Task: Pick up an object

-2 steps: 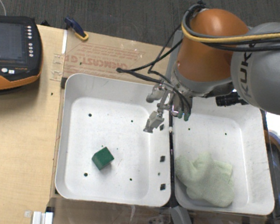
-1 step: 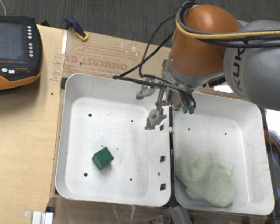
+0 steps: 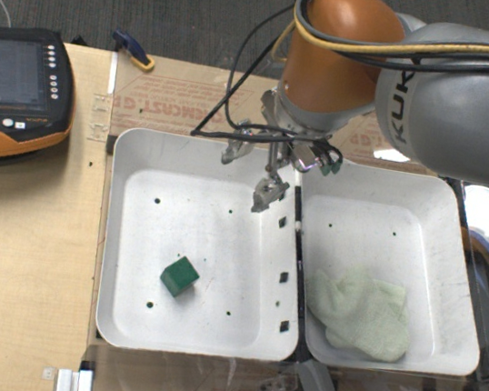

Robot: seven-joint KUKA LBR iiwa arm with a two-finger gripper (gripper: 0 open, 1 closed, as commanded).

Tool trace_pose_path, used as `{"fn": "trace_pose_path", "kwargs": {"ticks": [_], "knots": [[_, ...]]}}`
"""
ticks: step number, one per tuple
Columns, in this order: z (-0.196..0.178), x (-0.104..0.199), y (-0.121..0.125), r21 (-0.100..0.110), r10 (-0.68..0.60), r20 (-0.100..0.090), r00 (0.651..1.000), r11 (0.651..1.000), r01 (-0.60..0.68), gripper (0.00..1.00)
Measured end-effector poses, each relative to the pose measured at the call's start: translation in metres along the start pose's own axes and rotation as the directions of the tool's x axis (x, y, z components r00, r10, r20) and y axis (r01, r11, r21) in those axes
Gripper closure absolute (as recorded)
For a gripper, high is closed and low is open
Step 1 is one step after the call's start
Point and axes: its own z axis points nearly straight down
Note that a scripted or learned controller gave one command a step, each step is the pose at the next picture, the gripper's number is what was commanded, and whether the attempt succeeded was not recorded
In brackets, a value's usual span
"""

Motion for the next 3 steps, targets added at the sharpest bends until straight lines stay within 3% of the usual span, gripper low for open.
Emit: {"fn": "trace_pose_path", "kwargs": {"ticks": [1,2,3], "knots": [[0.099,-0.015,0.062,-0.003,-0.506,-0.001,0.863,0.863,0.506,0.00],[0.087,-0.016,0.059,0.000,-0.498,0.006,0.867,0.867,0.498,1.00],[0.074,-0.025,0.051,-0.001,-0.480,0.001,0.877,0.877,0.480,1.00]]}}
